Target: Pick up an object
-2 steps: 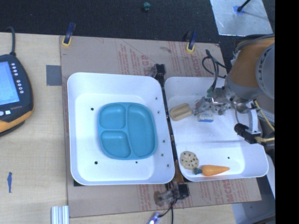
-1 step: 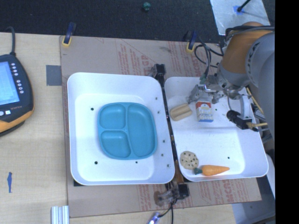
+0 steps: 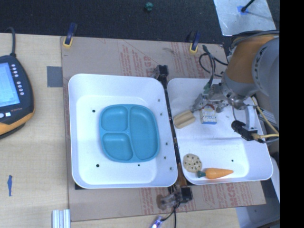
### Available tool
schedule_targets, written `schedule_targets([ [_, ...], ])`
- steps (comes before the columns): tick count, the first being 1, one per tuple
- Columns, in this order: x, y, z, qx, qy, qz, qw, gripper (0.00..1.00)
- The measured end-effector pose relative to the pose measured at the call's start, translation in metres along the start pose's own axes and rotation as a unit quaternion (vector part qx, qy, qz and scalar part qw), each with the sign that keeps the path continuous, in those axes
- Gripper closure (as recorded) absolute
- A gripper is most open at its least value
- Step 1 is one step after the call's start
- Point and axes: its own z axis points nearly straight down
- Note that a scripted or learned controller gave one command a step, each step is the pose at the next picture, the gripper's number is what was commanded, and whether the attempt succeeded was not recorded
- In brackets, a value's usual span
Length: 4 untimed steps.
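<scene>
Two shallow white bins sit side by side on the bench, and the gripper (image 3: 207, 104) hangs over the far part of the right bin (image 3: 256, 167), reached in by the grey arm (image 3: 256, 65) with its orange band. Whether its fingers are spread or closed cannot be told from this angle, and nothing can be seen clamped between them. A small white and blue carton (image 3: 209, 116) lies directly beneath the gripper, close enough that contact cannot be ruled in or out. Just to the gripper's left a tan bread roll (image 3: 184, 119) lies at a tilt. Well nearer the camera from the gripper, a speckled cookie (image 3: 192, 162) and an orange carrot (image 3: 217, 173) lie beside each other. Farther left of the gripper, the left bin (image 3: 80, 165) holds a blue divided plate (image 3: 129, 132).
</scene>
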Motion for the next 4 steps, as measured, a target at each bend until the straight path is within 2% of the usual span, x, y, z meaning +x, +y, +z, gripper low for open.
schedule_targets([
  [1, 0.022, 0.026, 0.0, -0.001, 0.001, -0.001, 1.0, 0.0],
  [2, -0.005, 0.026, -0.039, -0.002, 0.001, 0.0, 1.0, 0.0],
  [3, 0.012, -0.002, 0.0, 0.0, 0.0, 0.0, 1.0, 0.0],
  [4, 0.013, 0.026, -0.008, -0.001, 0.001, 0.0, 1.0, 0.0],
])
